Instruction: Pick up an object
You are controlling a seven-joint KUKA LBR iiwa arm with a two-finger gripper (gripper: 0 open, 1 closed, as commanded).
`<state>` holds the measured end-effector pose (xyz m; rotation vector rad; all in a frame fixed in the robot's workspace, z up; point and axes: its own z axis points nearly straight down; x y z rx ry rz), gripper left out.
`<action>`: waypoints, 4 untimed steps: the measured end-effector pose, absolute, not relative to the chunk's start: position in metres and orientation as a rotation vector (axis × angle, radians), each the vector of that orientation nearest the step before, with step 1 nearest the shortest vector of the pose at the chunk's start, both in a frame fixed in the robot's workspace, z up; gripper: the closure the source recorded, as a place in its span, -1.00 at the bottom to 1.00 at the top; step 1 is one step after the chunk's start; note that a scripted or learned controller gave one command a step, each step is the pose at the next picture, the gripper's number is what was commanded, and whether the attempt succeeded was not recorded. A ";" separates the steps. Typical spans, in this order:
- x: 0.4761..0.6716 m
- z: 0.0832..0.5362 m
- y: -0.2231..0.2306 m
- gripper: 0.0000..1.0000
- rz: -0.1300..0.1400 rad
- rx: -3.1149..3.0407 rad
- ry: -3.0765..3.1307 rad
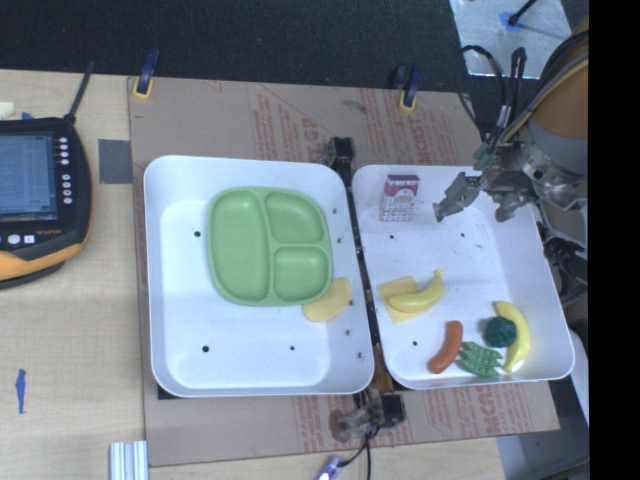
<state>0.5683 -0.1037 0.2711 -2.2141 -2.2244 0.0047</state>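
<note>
Open-fingered and empty, the two-finger gripper [478, 196] hovers over the right white bin's [455, 258] far edge, beside the small red-and-white carton [399, 197], likely its target.

right bin [520, 243] middle: free | box [399, 197] far-left | toys crowd near edge

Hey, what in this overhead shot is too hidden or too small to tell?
- Tool: too blurred to tell open from shut.
- Small box: print too small to read.
- Yellow piece: partly tucked under the green plate.
- Arm: cut off by the right edge.
</note>
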 end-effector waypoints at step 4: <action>0.476 0.144 -0.100 1.00 0.004 -2.212 -2.228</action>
